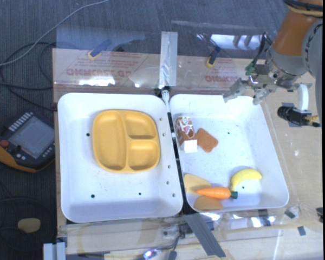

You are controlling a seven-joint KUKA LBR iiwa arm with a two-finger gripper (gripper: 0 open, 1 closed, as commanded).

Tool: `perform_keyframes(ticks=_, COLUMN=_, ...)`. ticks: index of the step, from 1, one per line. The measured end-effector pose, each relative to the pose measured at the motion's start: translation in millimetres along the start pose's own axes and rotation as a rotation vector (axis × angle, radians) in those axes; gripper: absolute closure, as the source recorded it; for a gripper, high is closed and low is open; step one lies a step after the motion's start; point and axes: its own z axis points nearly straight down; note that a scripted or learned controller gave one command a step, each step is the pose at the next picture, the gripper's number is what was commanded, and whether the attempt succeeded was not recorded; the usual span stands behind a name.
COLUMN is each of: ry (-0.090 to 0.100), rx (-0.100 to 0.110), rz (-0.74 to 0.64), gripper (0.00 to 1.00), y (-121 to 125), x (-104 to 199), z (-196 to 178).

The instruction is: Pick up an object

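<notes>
— What are you seeing in the right bin (271, 145)?

— You're looking at one carrot (214, 193), one banana (246, 178), three or so other pieces (hard to name).

— And the gripper (244, 91)?

— It's hovering above that bin's far edge, fingers spread, gripping nothing. One yellow tray (126, 140) is sitting in the left bin (76, 161).

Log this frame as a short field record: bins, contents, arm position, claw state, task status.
left bin: holds a yellow divided plate
right bin: carrot, banana, brown flat piece, small white block, brown-and-white piece, two tan pieces under the carrot
arm: at the upper right, above the right bin's far corner
claw: open, nothing between its fingers
task status: no object picked up yet
</notes>
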Motion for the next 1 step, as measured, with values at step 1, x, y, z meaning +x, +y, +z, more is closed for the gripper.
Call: perform_keyframes(ticks=1, ry=0.001, rx=0.001, rz=-0.09, gripper=0.0, y=-115.4, x=18.0, z=85.5)
